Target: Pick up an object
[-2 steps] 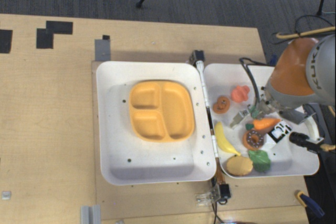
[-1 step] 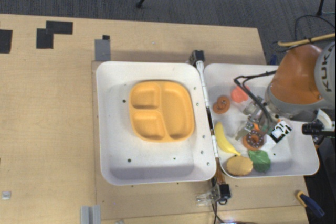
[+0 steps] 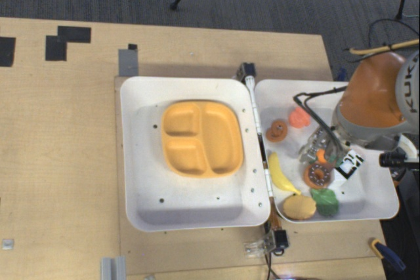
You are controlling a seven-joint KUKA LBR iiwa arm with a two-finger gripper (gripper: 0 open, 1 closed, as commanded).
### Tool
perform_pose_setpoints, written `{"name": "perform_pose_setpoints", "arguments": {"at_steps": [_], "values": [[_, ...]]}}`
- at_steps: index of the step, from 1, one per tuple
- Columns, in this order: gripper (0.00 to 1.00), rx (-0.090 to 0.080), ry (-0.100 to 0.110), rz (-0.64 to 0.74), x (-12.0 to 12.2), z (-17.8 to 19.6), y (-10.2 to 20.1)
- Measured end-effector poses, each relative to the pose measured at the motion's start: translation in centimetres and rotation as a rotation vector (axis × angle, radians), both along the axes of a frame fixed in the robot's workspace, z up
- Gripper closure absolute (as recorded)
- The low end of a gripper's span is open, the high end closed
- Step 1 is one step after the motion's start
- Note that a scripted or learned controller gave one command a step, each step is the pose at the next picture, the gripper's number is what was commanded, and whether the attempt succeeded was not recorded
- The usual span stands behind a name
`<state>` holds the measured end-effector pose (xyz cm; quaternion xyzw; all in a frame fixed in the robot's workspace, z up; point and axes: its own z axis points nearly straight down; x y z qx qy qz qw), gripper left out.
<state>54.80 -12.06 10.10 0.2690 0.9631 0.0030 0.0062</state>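
Observation:
The right bin (image 3: 367, 206) holds several toy foods: a brown donut (image 3: 277, 130), a pink piece (image 3: 300, 117), a yellow banana (image 3: 281, 174), a tan bun (image 3: 299, 207), a green piece (image 3: 326, 201) and a sprinkled chocolate donut (image 3: 319, 174). My gripper (image 3: 319, 151) hangs low in this bin, just above the chocolate donut and right of the brown donut. A small orange thing (image 3: 321, 156) shows right at the gripper's tip; whether it is held is unclear. The arm's orange band (image 3: 374, 92) covers the bin's right part.
The left bin (image 3: 141, 141) carries a yellow three-compartment plate (image 3: 200, 138) in its middle. A white tag with black marks (image 3: 350, 164) lies right of the gripper. A divider rail (image 3: 257, 134) separates the bins. Cables run from the wrist over the right bin.

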Motion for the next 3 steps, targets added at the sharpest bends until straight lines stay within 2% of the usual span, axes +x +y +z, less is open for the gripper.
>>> {"name": "perform_pose_setpoints", "arguments": {"at_steps": [1, 2, 3], "values": [[1.00, -0.005, 0.006, 0.215, -4.7, 11.4, 5.3], [1.00, -0.007, 0.007, 0.408, -1.9, 7.9, -2.3], [1.00, -0.008, 0.009, 0.724, -0.9, 2.4, -2.0]]}}
